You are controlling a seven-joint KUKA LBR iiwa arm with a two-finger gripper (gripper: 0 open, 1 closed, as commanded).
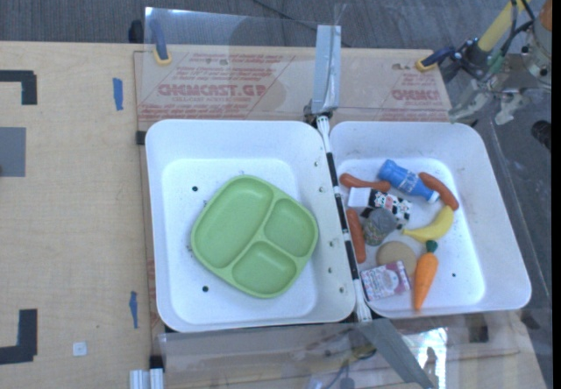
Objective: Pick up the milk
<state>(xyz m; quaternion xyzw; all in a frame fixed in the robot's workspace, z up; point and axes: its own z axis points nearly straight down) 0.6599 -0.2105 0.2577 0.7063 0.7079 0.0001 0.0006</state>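
Milk (384,201), small white carton with black cow patches, lying flat among right-bin toys

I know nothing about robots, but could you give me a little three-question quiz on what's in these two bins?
1. True or false: the green plate lies in the same bin as the carrot.
2. Where is the cow-spotted milk carton? A: in the bin on the view's left. B: in the bin on the view's right. C: on the bench outside the bins.
3. Fill in: the green plate has ___ compartments.

Key: 1 false; 2 B; 3 three.
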